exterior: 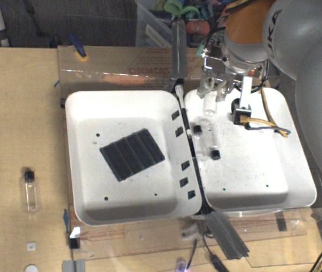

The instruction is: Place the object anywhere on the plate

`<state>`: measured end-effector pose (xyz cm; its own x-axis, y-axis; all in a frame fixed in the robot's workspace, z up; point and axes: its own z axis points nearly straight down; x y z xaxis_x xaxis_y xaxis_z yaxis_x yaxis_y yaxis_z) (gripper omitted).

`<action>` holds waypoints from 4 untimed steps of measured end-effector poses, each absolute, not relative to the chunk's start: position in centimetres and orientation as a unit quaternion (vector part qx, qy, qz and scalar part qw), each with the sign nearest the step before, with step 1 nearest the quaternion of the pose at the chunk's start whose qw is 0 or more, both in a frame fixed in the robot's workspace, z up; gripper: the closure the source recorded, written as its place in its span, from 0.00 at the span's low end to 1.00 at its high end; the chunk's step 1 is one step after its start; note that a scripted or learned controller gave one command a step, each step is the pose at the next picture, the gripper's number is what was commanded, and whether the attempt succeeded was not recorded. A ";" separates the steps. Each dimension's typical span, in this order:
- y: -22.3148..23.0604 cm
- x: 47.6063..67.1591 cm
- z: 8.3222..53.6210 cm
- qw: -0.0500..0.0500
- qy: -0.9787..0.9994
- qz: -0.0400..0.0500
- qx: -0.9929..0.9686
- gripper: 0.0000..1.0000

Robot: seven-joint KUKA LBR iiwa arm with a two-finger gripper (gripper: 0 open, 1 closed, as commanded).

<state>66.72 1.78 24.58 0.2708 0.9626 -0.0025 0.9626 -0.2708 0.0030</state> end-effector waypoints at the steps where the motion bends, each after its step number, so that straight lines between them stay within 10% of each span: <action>1: 3.2 66.7 27.0 0.001 0.584 0.000 0.812 1.00; 4: 17.6 65.4 43.4 0.000 0.428 0.000 0.904 1.00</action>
<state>65.38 17.59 43.45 0.6338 0.7735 0.0000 0.7735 -0.6338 -0.0002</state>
